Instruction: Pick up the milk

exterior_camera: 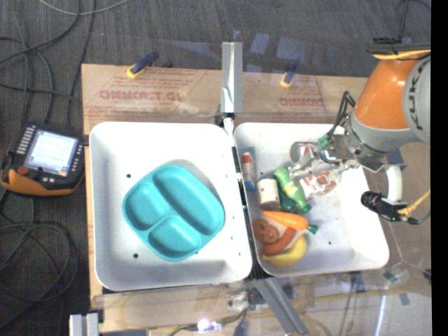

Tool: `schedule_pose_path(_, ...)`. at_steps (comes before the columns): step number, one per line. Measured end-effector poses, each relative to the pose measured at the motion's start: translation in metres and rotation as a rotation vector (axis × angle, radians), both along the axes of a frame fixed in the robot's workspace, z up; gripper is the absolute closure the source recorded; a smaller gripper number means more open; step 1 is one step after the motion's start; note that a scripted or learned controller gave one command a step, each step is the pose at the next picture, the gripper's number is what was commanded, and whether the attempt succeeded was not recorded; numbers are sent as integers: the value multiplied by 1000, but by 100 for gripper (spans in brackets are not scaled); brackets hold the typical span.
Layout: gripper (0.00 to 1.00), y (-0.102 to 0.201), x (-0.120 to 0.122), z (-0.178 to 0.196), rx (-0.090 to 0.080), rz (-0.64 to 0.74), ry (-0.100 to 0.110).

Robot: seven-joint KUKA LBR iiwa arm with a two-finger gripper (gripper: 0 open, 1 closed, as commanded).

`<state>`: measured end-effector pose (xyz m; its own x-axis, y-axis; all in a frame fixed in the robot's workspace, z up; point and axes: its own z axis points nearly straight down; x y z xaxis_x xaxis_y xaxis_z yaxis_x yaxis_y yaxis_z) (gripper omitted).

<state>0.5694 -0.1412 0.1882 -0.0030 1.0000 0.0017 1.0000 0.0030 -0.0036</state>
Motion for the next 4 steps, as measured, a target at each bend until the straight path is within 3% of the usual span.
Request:
schedule_pose_path(1,0,-42,11,-60,-9,31,-26)
schedule_pose_path(2,0,-55,19,-73,-22,98,-45)
schedule_pose_path(3,100,-56,23,-57,-23,98,-56)
schedule_pose_path(4,100,-82,-11,-61,-9,235,-25)
